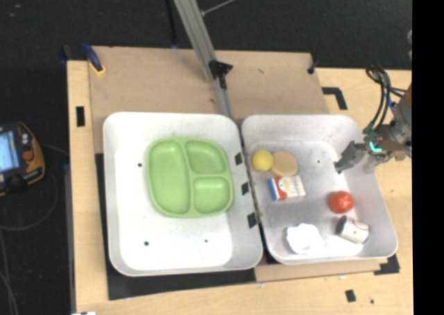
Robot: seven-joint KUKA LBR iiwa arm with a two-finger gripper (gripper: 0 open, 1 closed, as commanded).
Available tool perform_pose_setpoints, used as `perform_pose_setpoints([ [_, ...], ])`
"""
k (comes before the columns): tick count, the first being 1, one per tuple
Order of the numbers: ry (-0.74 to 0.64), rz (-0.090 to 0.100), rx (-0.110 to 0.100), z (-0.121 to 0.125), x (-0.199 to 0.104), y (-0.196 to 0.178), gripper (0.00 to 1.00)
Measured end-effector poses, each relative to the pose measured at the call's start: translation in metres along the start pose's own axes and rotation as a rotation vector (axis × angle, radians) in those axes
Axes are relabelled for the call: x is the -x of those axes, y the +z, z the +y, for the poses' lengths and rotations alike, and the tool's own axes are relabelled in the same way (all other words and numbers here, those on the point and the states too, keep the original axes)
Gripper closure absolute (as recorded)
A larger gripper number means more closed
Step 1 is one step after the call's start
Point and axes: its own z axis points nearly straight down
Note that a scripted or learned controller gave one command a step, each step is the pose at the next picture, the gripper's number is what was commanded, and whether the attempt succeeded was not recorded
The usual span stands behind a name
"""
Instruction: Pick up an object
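The right bin (319,133) holds a yellow ball (262,161), a tan round piece (284,164), a small red, white and blue box (287,188), a red tomato-like ball (340,202), a white crumpled item (304,238) and a small white object with a dark end (352,230). My gripper (355,157) hangs over the bin's right side, above and right of the red ball, and touches none of the objects. Nothing shows between its fingers.
The left bin (125,189) carries a green divided plate (189,176). A grey metal bar (198,36) slants down to the gap between the bins. Cables (381,91) trail by the arm at the right edge. A handheld device (17,154) lies off the bench at the left.
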Motion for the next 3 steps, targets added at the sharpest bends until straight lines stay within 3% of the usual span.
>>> perform_pose_setpoints([
  [1, 0.000, 0.000, 0.001, 0.000, 0.000, -0.001, 0.00],
  [3, 0.002, -0.001, -0.001, 0.009, 0.008, 0.091, 0.00],
])
